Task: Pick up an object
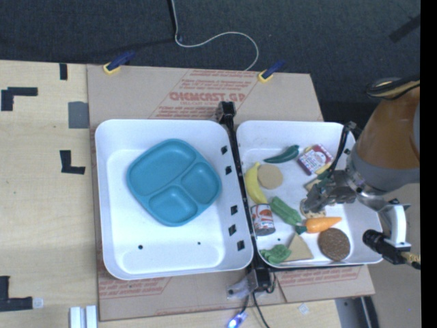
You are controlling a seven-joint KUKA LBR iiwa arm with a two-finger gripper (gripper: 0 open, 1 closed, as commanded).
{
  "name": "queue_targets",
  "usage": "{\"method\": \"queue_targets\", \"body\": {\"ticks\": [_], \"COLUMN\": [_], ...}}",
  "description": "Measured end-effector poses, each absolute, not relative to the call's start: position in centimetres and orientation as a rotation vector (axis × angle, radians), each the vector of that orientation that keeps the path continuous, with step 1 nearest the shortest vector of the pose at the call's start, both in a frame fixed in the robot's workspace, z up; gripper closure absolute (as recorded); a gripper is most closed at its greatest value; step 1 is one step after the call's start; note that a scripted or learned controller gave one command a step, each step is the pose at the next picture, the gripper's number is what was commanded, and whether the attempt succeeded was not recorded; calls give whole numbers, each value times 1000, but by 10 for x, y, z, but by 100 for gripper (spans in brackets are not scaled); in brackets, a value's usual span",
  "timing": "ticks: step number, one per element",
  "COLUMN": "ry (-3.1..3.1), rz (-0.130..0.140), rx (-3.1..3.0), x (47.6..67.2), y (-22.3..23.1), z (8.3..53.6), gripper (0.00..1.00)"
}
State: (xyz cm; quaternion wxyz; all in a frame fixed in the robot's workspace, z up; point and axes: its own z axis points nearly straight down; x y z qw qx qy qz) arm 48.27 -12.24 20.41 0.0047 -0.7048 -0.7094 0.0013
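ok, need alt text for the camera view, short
A grey and orange robot arm reaches from the right with its gripper low in the right bin, just above a toy carrot, among play food including a banana, a green pepper and a small can. The left bin holds a blue divided plate.

The arm (389, 139) comes in from the right edge of the camera view, its orange band bulking large near the upper right and the grey wrist section sloping down and to the left below it. The wrist ends in a dark gripper (321, 198), a cluster of metal and black parts pointing down and leftward. A thin cable runs along the wrist's upper side. The fingers blur into the dark mechanism, so their spacing is hard to judge. A grey and black fitting juts from the arm's lower side, toward the bottom right.
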Motion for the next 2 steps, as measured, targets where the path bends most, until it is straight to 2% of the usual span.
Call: {"method": "queue_targets", "body": {"ticks": [1,2], "ry": [-2234,-2238], "rz": [-6,-24], "rx": [-2209,-2220], "x": [484,485], "y": [-36,33], "z": [259,447], "gripper": [100,100]}}
